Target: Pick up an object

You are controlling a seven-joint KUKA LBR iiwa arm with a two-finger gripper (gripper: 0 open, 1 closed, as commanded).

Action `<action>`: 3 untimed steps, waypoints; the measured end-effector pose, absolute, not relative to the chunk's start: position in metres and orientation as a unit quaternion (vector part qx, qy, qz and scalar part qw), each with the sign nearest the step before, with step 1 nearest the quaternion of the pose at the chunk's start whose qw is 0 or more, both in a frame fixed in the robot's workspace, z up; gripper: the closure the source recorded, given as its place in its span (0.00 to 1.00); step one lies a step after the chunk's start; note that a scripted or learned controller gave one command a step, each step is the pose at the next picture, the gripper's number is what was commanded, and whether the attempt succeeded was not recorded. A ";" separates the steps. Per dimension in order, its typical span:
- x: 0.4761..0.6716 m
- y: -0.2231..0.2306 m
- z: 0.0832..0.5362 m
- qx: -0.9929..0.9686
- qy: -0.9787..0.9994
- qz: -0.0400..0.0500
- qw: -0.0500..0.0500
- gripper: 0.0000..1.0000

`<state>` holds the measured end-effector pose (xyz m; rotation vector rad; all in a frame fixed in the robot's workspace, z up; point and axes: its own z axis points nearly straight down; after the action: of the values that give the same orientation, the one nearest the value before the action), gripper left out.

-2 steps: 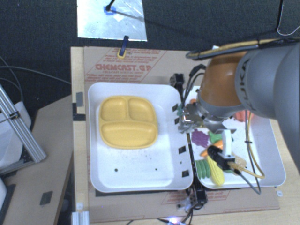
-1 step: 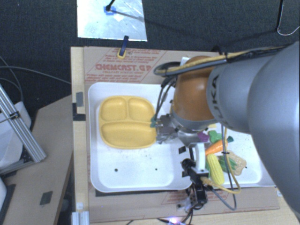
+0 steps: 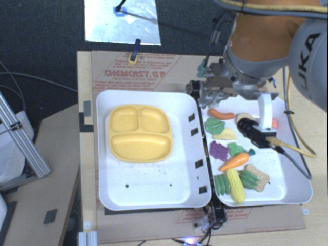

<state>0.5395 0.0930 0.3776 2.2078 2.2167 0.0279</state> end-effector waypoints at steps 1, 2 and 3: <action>0.650 0.153 0.177 0.704 0.710 -0.002 -0.002 1.00; 0.670 0.241 0.287 0.703 0.711 0.008 0.003 1.00; 0.600 0.231 0.265 0.707 0.708 -0.001 -0.002 1.00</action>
<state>0.5997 0.2310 0.2647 2.2224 2.2252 -0.0044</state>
